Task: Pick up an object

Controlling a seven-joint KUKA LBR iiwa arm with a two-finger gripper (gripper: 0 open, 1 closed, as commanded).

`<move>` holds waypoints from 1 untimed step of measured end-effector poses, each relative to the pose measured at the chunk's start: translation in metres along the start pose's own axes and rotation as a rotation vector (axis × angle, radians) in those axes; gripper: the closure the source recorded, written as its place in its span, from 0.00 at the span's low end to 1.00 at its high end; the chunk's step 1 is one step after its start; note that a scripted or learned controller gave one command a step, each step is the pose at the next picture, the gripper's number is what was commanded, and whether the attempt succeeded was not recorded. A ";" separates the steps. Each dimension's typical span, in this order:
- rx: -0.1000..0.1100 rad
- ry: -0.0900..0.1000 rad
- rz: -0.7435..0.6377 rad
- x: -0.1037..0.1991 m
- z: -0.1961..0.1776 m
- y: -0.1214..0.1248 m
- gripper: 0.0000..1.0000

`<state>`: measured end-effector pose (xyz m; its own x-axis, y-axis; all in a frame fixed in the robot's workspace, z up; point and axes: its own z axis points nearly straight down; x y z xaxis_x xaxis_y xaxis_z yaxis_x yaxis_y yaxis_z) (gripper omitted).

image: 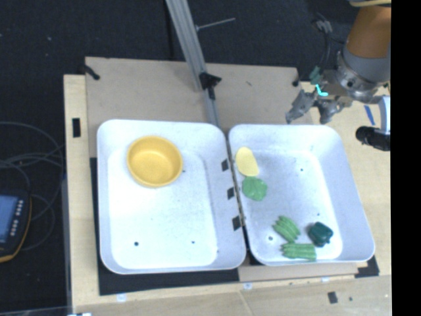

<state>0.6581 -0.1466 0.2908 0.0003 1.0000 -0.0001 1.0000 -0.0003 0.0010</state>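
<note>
Bench [276, 78] first, bearing two shallow white bins side by side. Left bin [112, 242] with one candidate, a yellow bowl [154, 161], upright near its far left corner: broad and round, likely too wide for a two-finger grasp except at the rim, and prone to tipping or skating away if pinched there. Right bin [342, 176] with the smaller candidates.

Arm [368, 38] reaching in from the right, with the gripper [308, 117] hanging above the far rim of the right bin, fingers spread wide, nothing between them. Well apart from every object, so a long descent ahead; risks clipping the bin wall if dropped straight down from here.

Then the small things. Pale yellow piece [247, 162] and green lump [254, 189], touching or nearly so, hard against the divider: little room for a finger on that side, and a fair chance of nudging one while closing on the other. Two ribbed green pieces [287, 228] and a dark teal piece [320, 233] clustered near the front edge: low and close together, easy to close above them or squeeze one sideways out of the grasp.
</note>
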 end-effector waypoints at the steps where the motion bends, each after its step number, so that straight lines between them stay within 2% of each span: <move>1: 0.000 0.000 0.000 0.000 0.000 0.000 0.00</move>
<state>0.6581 -0.1466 0.2907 0.0003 1.0000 -0.0001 1.0000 -0.0003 0.0009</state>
